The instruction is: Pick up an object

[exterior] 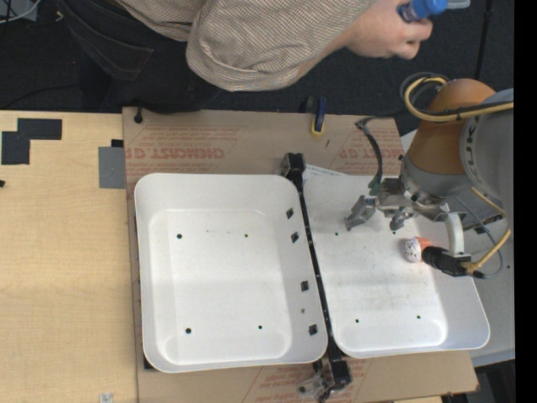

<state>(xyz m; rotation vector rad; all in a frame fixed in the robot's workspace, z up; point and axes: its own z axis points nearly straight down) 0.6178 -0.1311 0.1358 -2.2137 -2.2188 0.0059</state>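
Near the right edge of the right bin (403, 330) lies a small white and orange object (413, 249). Just beyond it, over the bin's far part, the gripper (379, 217) hangs with fingers (359, 215) spread, pinching nothing.

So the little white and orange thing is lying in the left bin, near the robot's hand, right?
Not quite. The little white and orange thing lies in the right bin, not the left bin. The camera view shows it near that bin's right edge, close to the robot's hand.
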